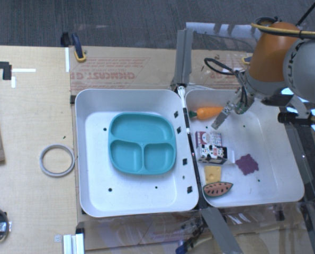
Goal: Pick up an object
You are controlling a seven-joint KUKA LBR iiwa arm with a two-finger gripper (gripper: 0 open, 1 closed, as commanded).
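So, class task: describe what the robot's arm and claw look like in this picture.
The arm is grey and rounded, with a broad orange band above the wrist. Black cables loop beside the wrist, and a yellowish one runs over the orange band. The claw is slim, metallic grey and far narrower than the arm.

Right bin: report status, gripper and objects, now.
Gripper low in right bin, beside the toy carrot, nothing between fingers. Carton, cheese, watermelon slice, purple piece untouched. Nothing blocking.

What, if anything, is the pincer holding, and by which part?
Nothing is held. The pincer hangs above the right bin, just right of the toy carrot.
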